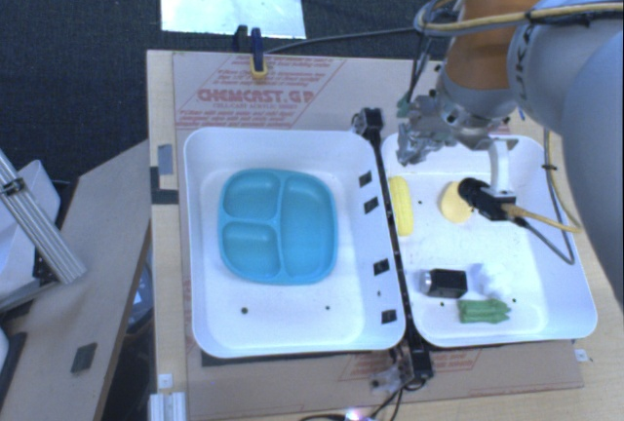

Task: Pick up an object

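Note:
My gripper [413, 150] hangs over the far left corner of the right bin [561, 307], coming down from the grey and orange arm. Nothing shows in its grasp. A long yellow piece [400, 205] lies just below it along the bin's left wall. A rounder yellow piece [452, 204] rests to the right of that, partly behind the robot's bracket. Toward the near side lie a small black block [447, 283], a white lump [486, 276] and a green piece [484, 311].
The left bin [210, 312] holds a blue divided plate [279, 225]. A black clipped divider [385, 234] runs between the two bins. A blue and yellow clamp [257, 54] stands on the board at the back.

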`<state>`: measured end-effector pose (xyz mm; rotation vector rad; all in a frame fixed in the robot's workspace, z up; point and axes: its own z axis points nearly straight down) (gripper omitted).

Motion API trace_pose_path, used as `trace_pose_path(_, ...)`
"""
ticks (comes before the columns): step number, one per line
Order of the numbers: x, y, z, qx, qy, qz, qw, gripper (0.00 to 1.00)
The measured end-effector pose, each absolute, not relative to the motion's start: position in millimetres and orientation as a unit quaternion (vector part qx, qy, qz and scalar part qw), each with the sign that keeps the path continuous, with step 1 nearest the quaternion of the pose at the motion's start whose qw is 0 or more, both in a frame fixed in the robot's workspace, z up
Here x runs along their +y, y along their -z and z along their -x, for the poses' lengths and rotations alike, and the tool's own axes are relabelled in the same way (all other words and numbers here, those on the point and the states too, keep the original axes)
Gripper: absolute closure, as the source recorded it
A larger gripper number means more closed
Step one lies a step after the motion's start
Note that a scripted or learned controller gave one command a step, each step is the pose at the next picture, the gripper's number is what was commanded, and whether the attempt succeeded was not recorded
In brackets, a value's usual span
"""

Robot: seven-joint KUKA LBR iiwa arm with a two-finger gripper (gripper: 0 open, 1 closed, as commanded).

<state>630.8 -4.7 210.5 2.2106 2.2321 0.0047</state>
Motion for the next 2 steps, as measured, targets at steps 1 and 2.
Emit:
trace_pose_path(1, 51.7, -226.5, -640.4, 0.711, -0.0024, -0.703, 0.000, 1.00)
trace_pose_path(2, 97.5, -219.9, -660.7, 0.710, -0.0019, -0.704, 0.000, 1.00)
